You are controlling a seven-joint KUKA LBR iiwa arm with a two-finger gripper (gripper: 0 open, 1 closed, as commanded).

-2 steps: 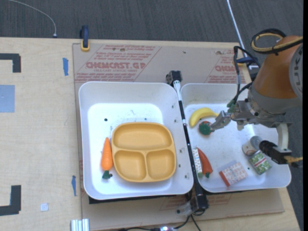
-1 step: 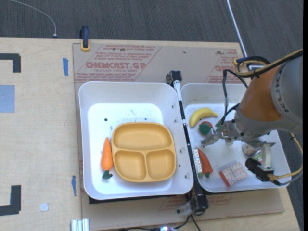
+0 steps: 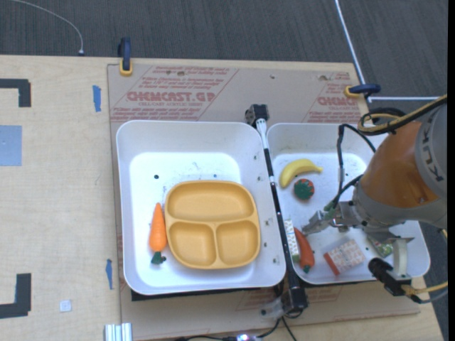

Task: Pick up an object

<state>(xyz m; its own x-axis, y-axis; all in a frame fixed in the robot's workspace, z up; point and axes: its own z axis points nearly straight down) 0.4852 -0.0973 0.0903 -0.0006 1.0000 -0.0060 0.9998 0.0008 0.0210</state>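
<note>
My gripper [image 3: 320, 219] hangs over the middle of the right bin [image 3: 320, 129], open, with nothing between its fingers. Just below it and to the left, a small carrot [image 3: 304, 249] lies against the bin's left wall. A clear packet with a red edge [image 3: 346, 256] rests at the bin's near side, right of the carrot. A yellow banana [image 3: 298, 170] and a round red fruit with a green top [image 3: 304, 188] lie farther back, apart from the gripper. The arm's orange band [image 3: 398, 172] covers the bin's right side.
The left bin [image 3: 125, 190] holds a yellow three-part plate [image 3: 213, 223] and a second carrot [image 3: 157, 230] left of it. A black bracket [image 3: 257, 114] sits at the far end of the divider between the bins. Cables [image 3: 384, 119] trail near the arm.
</note>
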